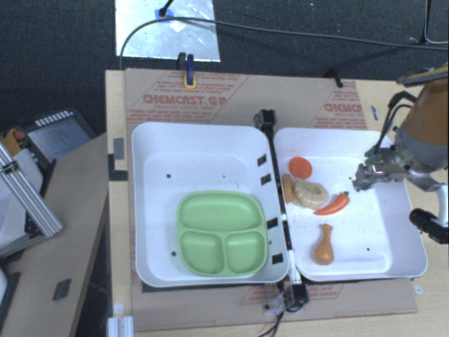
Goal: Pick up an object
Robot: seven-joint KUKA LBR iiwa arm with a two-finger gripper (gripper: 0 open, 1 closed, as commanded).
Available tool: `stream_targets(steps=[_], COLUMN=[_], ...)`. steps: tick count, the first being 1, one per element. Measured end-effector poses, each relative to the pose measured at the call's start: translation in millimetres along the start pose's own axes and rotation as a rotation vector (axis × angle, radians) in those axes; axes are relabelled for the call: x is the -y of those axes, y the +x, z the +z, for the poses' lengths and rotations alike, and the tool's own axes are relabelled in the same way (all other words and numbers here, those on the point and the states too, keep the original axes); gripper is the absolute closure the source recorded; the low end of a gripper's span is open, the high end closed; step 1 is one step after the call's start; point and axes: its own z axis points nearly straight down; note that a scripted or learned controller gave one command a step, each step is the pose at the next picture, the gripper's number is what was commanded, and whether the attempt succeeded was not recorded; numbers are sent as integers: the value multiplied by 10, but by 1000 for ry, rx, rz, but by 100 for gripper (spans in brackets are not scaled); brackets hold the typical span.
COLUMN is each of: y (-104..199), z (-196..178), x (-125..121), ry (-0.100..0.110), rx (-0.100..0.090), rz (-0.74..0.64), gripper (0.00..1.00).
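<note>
The right bin [393, 262] holds several toy foods: a round red-orange tomato [300, 167], a beige lumpy piece [310, 194] with a thin brown stick [287, 187] beside it, a red chili pepper [332, 204] and a brown drumstick [323, 245]. My gripper [365, 177] hangs over the right bin's upper right part, a short way to the right of the chili pepper. No object shows between its fingers.
The left bin [151, 153] contains a green divided plate [221, 232]. A black clip strip [275, 195] joins the two bins. The arm [426, 135] enters from the right edge. Cardboard [231, 97] lies under both bins, and a grey device [56, 137] sits at left.
</note>
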Motion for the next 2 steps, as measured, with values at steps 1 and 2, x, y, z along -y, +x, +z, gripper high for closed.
stream_targets(steps=[1, 2], y=[534, 1019], z=[76, 124], x=[40, 68], ry=[7, 7], rx=[-4, -4], rz=[-5, -5], gripper=[100, 100])
